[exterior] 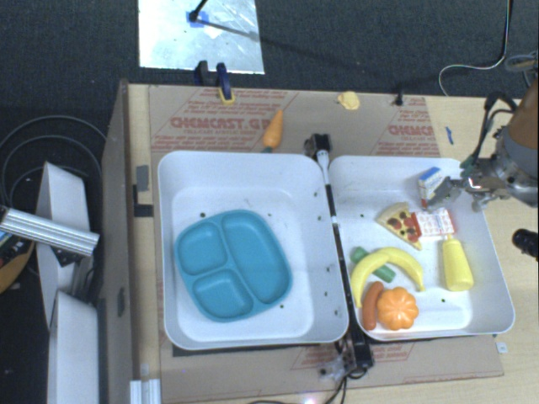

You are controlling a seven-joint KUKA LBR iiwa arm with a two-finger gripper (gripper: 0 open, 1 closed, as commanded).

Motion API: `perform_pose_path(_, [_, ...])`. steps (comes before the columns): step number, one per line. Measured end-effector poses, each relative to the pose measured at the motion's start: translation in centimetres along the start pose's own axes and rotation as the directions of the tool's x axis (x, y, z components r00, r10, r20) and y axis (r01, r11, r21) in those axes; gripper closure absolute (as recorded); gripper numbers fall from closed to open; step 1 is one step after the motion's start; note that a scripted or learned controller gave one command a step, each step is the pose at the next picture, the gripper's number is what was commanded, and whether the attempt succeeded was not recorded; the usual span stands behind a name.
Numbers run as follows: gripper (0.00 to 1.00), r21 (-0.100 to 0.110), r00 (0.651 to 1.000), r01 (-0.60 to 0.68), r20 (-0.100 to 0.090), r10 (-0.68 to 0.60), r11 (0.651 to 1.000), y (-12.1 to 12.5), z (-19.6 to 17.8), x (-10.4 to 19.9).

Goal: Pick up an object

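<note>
— Nearest you, at the front of the right bin (493,314), what do you see?

— You've got an orange pumpkin (397,307) touching a small carrot (370,305) on its left. Just behind them a banana (386,267) curves over a green piece (384,270), with another green bit (360,253) near the divider.

— And further back in that bin?

— You'll find a pizza slice (398,223) beside a white packet with red print (435,223), the two touching or nearly so. A yellow bottle (456,264) lies just right of the banana, below the packet. A small blue-and-white item (430,178) sits toward the back.

— Where's the gripper?

— Look at the right bin's back right corner: the gripper (440,194) reaches in from the right, low over the bin, just beside the blue-and-white item and above the packet. You can't judge from this slant whether it's spread or pressed together — I cannot tell, and nothing shows clearly between its tips.

— So the objects to pick?

— All lying in the right bin, none lifted that you can see.

— The left bin (181,179)?

— It holds a blue divided plate (233,263) with three compartments, lying flat near the middle.

— Anything on the bench outside the bins?

— An orange carrot-like piece (273,130) lies behind the left bin, and a small yellow thing (349,100) sits further back.
</note>
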State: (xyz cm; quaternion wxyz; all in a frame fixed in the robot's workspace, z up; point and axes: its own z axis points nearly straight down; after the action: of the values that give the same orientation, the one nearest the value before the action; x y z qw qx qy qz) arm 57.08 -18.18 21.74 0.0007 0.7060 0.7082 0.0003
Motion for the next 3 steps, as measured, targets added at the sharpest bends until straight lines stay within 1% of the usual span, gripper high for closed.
perform_pose_path(1, [0.0, 0.0, 1.0, 0.005, 0.0, -0.005, 1.0, 7.0, 14.0, 0.4])
perform_pose_path(2, [0.0, 0.002, 1.0, 0.004, -0.002, -0.004, 1.0, 3.7, 13.3, 4.7])
perform_pose_path(3, [0.0, 0.02, 1.0, -0.001, -0.005, 0.001, 1.0, 9.7, 13.3, 3.2])
